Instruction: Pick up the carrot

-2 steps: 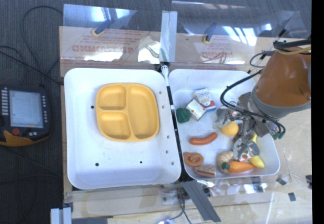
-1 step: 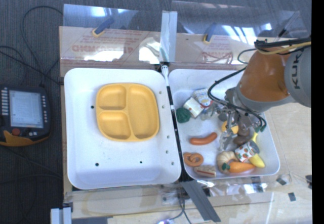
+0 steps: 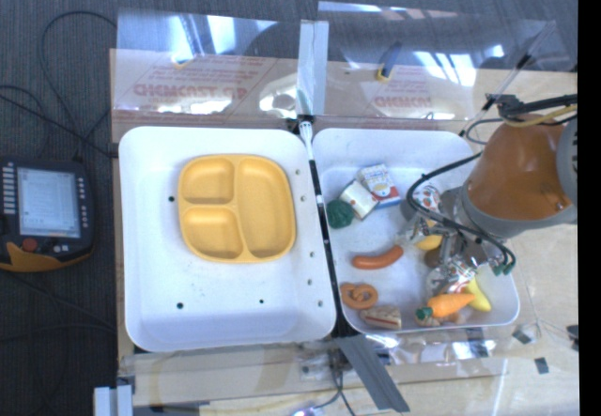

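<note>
Carrot (image 3: 449,305) lying flat in right bin's (image 3: 394,153) near right corner, touching banana (image 3: 479,296). Hand (image 3: 454,266) hanging just above it, probably lined up for a top grab. Can't tell grip state: too cluttered. Yellow tray (image 3: 237,208) in left bin (image 3: 155,311), unused.

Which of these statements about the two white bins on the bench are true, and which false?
1. The yellow three-compartment plastic tray lies in the left white bin. True.
2. The orange toy carrot lies on the tray. False: it lies in the right white bin, near its front right corner.
3. The robot's hand is above the right bin, near the carrot. True.
4. The red toy sausage lies in the left bin. False: it is in the right bin.
</note>
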